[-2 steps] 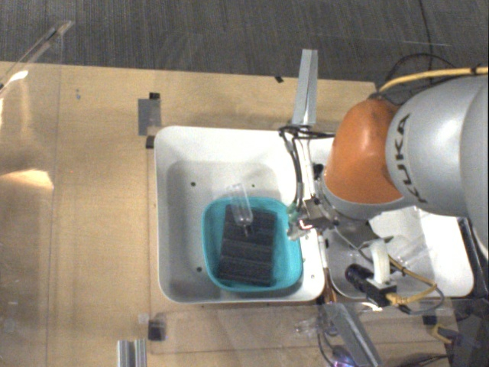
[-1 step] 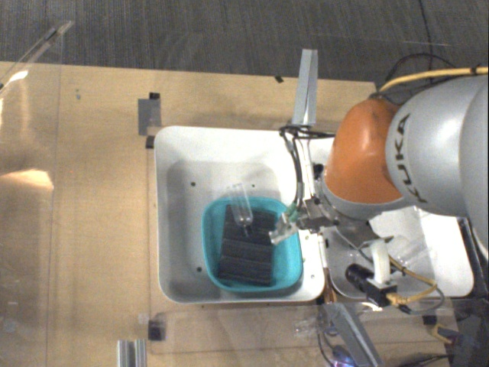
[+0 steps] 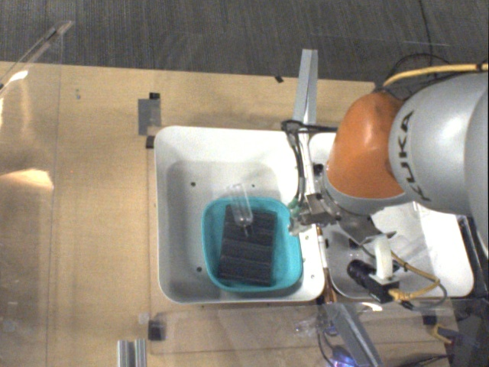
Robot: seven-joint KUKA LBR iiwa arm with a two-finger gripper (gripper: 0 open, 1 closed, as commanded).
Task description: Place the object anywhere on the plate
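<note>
The wooden bench (image 3: pixel 76 228) lay bare on the far left. Next came the left bin (image 3: pixel 179 174), and in its near right corner sat the teal plate (image 3: pixel 208 239), a shallow dish with rounded corners. The object (image 3: pixel 248 257), a dark ribbed slab, lay flat within the plate's rim, slightly askew, so by my reckoning it was already where the task wanted it.

The pale, see-through gripper (image 3: pixel 243 207) hung at the slab's far end, over it or touching it. Whether it was clenched, released or grasping the slab, I could not tell from where I stood.

The slab looked light and stiff to me, perhaps rubbery. Its ridges should give purchase, so I doubted it would slip or break. Were it to be lifted again, pinching across its narrow width near the middle seemed the best hold.

Further right, the arm (image 3: pixel 439 140) with its orange band (image 3: pixel 367 155) loomed over the right bin (image 3: pixel 449 270).
</note>
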